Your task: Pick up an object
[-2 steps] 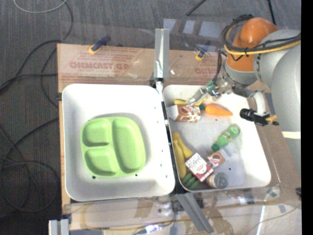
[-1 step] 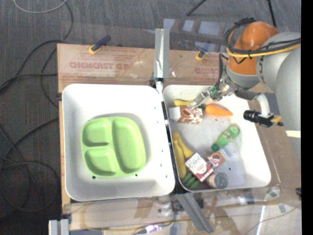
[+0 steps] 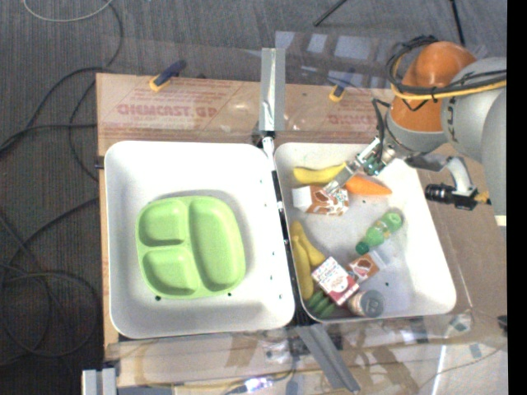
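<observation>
Orange carrot lies at the right bin's far side, touching the gripper, whose opening cannot be told, and crowding by the yellow banana and small carton could cause a slipped or double grab.

two white bins, one green divided plate, two bananas

Faint reddish print on the cardboard sheet behind the bins, looks like "CHEMCAST GP", blurred so prob. not exact. More red print at right, unreadable. Carton labels too small to read.
</observation>
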Controlling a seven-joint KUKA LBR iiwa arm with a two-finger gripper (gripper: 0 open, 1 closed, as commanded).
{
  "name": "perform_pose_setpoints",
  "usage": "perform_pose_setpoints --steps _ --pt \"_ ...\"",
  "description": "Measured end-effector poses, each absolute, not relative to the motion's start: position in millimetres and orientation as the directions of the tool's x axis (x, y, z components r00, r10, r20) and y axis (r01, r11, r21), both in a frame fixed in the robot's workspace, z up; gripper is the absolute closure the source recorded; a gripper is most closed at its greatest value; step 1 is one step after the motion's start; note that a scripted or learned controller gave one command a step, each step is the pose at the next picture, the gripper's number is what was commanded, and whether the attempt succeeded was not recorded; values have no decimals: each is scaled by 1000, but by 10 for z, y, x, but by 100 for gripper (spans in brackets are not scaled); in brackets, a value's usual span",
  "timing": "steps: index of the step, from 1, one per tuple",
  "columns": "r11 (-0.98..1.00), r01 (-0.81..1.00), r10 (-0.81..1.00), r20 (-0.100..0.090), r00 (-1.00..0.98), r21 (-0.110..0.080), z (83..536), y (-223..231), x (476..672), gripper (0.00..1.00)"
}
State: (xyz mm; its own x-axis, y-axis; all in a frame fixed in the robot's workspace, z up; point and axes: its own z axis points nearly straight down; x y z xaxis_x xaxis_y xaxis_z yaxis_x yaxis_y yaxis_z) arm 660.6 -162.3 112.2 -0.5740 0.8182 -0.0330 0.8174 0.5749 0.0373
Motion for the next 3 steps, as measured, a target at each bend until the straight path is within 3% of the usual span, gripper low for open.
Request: perform_pose_setpoints --steps 1,2,3 --pt "633 774 774 -10 -633 4 1115 -1649 6741 0" --pt "563 826 826 -18 -563 12 1108 -1618 6728 0" --pt "563 826 827 -28 -562 27 1215 -1598 6762 100"
